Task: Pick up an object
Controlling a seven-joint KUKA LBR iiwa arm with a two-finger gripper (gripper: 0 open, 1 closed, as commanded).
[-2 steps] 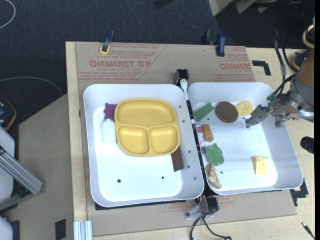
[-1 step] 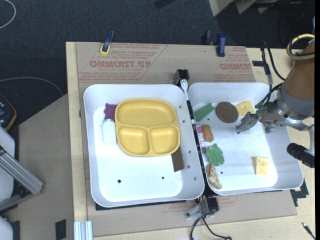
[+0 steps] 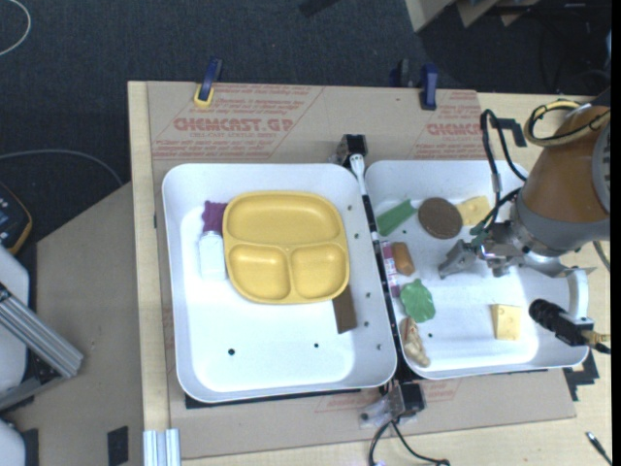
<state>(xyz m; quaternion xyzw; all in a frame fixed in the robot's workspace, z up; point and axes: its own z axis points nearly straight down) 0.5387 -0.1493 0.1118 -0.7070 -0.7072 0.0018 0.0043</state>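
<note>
The gripper (image 3: 464,257) hovers low in the right bin (image 3: 456,357), fingers spread apart and holding nothing. A brown round disc (image 3: 440,217) lies just above-left of it, a yellow block (image 3: 506,321) below-right, and a green leaf-shaped piece (image 3: 419,301) below-left.

We count two white bins: left bin (image 3: 194,348), right bin (image 3: 466,362). One yellow divided tray (image 3: 286,246). One purple item (image 3: 213,216), one white bottle (image 3: 211,256), one brown block (image 3: 343,313). Two green pieces: (image 3: 395,217), (image 3: 419,301). One brown disc (image 3: 440,217). Two yellow chunks: (image 3: 474,209), (image 3: 506,321). Two blue clamps: (image 3: 207,83), (image 3: 428,85). One arm (image 3: 568,187).
</note>
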